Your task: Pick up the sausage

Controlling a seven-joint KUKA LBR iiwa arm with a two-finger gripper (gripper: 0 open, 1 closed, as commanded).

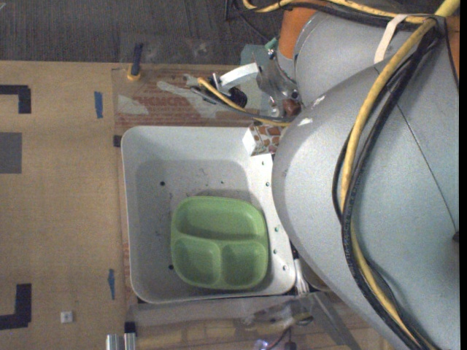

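1 white bin (142, 217) sits on the tan bench (58, 195), holding a green plate (219, 240) with 3 compartments (all look bare). Right of it, the grey arm (365, 195) with yellow cables (350, 166) covers the rest; gripper state and sausage position cannot be told.

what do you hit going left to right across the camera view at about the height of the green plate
bare wooden bench -> left wall of the white bin -> green divided plate -> bin's right rim -> grey arm
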